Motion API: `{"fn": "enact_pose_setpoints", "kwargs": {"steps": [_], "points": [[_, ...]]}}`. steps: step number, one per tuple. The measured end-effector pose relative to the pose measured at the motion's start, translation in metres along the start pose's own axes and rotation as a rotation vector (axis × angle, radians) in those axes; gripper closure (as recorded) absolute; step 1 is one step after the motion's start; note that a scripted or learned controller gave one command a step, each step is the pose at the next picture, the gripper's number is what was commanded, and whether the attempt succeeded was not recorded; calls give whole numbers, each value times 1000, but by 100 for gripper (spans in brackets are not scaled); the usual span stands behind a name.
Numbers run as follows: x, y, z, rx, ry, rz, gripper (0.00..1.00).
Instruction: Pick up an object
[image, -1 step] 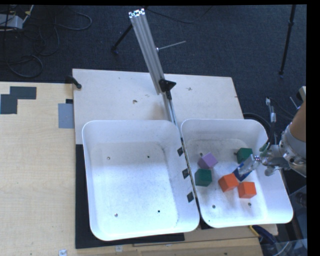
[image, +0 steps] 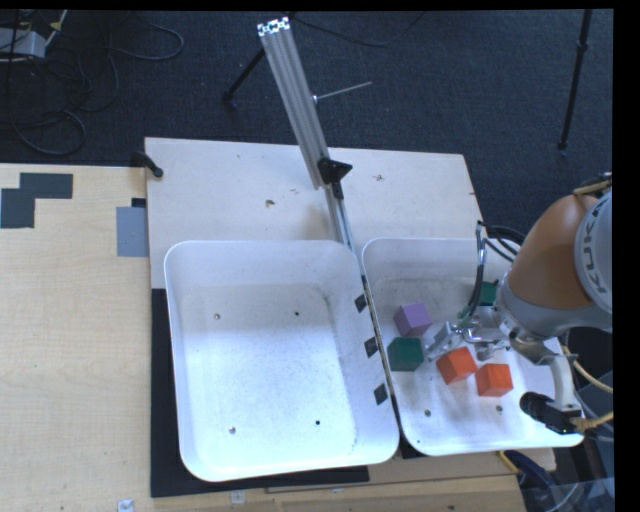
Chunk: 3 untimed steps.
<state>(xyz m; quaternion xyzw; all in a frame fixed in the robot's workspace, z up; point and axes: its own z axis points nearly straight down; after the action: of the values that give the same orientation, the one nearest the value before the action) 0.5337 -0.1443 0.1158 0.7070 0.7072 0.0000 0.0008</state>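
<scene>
A: Hand (image: 462, 338) status?
B: Low in right white plastic bin (image: 440, 440), grip unclear, can't tell. Small orange cube (image: 456, 365) just below it, mid-bin, likely target; second orange cube (image: 494, 379) beside.

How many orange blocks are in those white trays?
2, both in the right bin: one orange block just below the end effector, the other orange block beside it, nearer the arm. The arm may hide others.

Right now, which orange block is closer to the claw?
The left orange block, lying right beside the claw. The other orange block lies farther right, nearer the bin's front edge.
</scene>
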Motion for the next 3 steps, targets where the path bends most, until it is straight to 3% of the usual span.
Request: {"fn": "enact_pose_setpoints", "kwargs": {"steps": [1, 2, 3], "points": [[0, -1, -7, 4, 2, 3, 100], [70, 40, -78, -5, 4, -7, 100], [75, 59, -97, 1, 2, 0, 100]]}}
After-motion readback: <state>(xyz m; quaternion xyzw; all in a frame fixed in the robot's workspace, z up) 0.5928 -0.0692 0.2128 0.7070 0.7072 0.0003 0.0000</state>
